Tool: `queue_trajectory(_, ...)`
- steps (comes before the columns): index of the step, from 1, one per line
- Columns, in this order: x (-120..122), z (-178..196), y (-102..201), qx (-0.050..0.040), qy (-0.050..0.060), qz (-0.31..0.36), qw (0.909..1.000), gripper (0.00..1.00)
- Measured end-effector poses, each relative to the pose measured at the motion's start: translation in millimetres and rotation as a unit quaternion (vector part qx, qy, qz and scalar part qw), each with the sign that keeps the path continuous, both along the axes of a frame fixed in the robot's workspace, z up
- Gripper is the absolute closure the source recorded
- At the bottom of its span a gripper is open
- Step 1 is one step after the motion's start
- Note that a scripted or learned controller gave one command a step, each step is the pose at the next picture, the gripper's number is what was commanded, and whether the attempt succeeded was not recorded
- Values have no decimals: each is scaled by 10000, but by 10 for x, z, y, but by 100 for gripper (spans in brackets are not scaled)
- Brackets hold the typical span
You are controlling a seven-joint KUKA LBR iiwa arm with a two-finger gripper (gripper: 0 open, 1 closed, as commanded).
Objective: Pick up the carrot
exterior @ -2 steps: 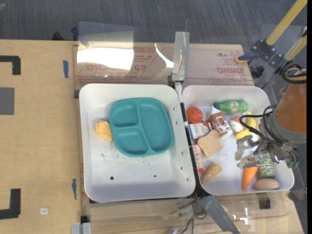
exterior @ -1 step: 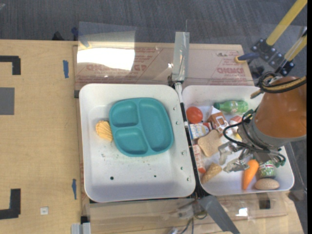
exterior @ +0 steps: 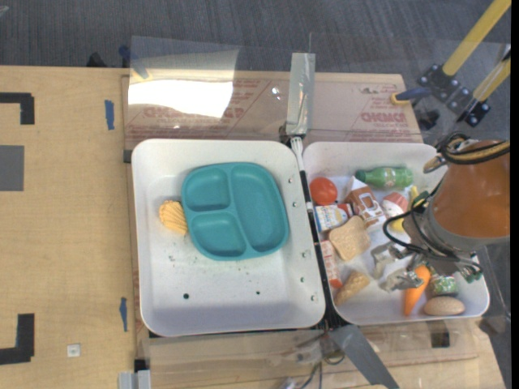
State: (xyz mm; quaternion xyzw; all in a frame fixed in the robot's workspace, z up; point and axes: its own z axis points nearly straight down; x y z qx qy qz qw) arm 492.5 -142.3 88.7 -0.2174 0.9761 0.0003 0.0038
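carrot (exterior: 414, 295): a small orange carrot lying in the right bin (exterior: 478, 306), near its front right corner, just beside a tan egg-shaped item (exterior: 443, 305). from left to right: the left bin (exterior: 154, 241) holds a yellow shell-shaped item (exterior: 172, 215) touching a teal divided plate (exterior: 235, 210); the right bin holds a red tomato (exterior: 323, 190), a green bottle (exterior: 384, 176), a slice of bread (exterior: 349, 237) and small packets. the gripper (exterior: 399, 267) sits low over the carrot's top end; whether it grips the carrot cannot be told.
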Motion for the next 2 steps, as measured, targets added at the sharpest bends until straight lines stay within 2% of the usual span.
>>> queue_trajectory(1, 292, 1038, 111, -29, -46, 691, 9976, 100)
queue_trajectory(2, 4, 1558, -403, -42, -24, 1065, 9943, 100)
